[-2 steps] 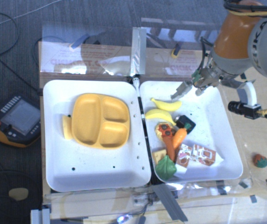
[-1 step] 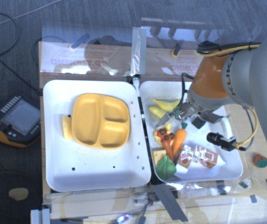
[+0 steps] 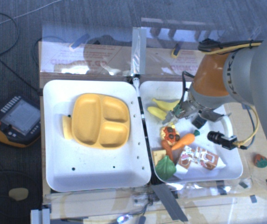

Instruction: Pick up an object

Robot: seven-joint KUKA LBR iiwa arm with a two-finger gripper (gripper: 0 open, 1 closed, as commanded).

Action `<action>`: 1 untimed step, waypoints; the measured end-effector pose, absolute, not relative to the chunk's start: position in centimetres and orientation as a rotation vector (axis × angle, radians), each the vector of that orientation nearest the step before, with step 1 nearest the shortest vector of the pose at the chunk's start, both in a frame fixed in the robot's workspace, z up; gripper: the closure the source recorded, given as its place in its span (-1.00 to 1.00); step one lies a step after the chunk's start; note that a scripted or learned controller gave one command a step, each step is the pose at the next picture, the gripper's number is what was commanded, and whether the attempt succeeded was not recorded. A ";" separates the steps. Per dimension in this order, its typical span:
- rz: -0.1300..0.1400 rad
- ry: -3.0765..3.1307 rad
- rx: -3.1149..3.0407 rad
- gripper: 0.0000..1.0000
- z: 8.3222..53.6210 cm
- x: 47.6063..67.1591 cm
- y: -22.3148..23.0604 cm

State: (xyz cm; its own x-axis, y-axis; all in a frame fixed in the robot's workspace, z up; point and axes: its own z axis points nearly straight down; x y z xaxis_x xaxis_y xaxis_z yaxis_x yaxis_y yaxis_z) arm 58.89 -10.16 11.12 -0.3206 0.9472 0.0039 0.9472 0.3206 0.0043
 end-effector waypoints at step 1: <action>0.004 -2.359 -2.076 1.00 22.9 60.5 -5.7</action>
